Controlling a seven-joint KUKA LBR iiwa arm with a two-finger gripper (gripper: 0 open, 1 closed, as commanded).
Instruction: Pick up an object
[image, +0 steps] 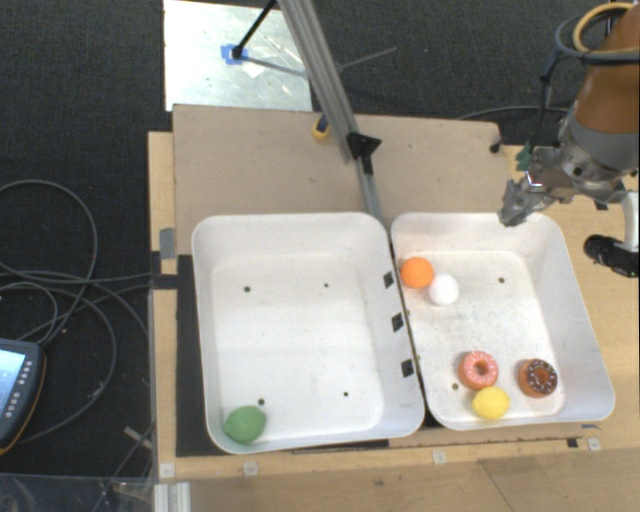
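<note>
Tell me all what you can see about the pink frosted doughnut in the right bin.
The small pink frosted doughnut is a ring with a hole in its middle and an orange-tan edge under the pink topping; it looks like a toy. It lies flat on the floor of the right white bin, near the front. The round yellow ball sits just in front, touching or nearly so. The brown chocolate doughnut lies apart on its right.

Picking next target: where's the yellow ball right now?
The yellow ball lies near the right bin's front edge, between the pink donut and chocolate donut.
</note>
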